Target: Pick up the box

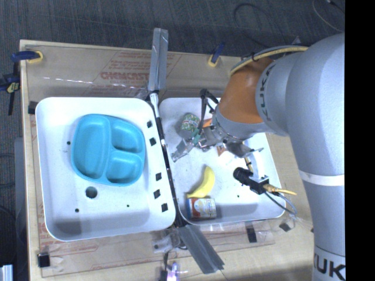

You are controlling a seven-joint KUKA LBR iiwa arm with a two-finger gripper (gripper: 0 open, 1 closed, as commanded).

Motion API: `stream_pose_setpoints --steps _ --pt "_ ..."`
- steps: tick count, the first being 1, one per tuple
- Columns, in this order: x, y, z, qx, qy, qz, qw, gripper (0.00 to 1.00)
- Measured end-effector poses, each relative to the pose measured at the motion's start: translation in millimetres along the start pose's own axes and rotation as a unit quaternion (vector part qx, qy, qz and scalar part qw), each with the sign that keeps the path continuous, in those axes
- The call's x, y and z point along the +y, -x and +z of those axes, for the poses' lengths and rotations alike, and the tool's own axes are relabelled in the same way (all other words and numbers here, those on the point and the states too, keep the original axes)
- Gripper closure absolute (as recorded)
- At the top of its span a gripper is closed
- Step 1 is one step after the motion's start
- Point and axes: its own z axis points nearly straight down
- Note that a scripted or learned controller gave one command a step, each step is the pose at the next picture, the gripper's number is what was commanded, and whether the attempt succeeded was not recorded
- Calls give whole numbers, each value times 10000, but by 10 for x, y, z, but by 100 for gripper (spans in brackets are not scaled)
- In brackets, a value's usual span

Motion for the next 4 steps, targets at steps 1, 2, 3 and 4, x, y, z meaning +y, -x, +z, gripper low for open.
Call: stream_pose_setpoints --steps 1,2,3,4 --pt "-118 -103 271 -153 111 -565 9982 0" --pt "-125 -158 205 -81 63 -601 9981 100" --pt "-434 -977 -612 -1 -1 -2021 9794 100" --pt "-489 -1356 -1553 -2 8 -1534 9882 100"
